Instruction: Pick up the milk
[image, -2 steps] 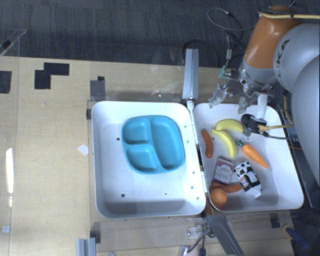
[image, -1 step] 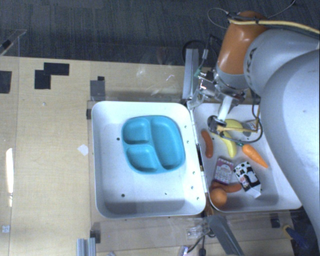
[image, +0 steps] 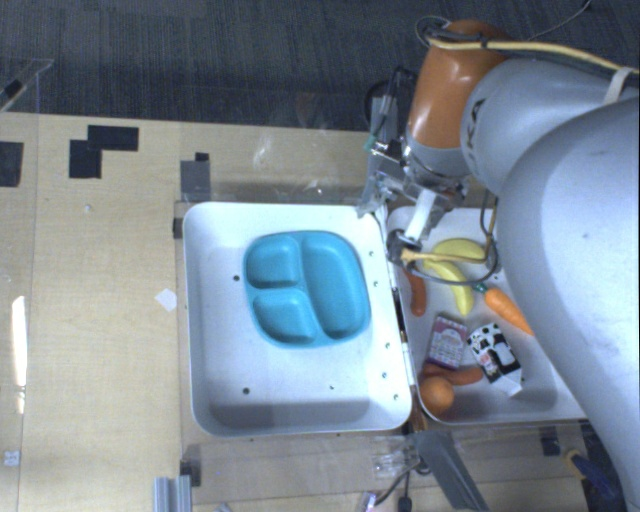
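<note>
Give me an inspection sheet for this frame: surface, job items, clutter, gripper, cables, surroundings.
Surface: wooden bench bearing two white bins, left bin and right bin.
Job's things: milk, a black-and-white carton, lies in the right bin, apart from the gripper.
Clutter: blue tray in the left bin; bananas, carrot, orange, pink packet and sausage in the right bin.
Grippers: gripper over the right bin's far end, near the bananas.
Cables: yellow cable along the arm.
Surroundings: dark floor beyond the bench.
</note>
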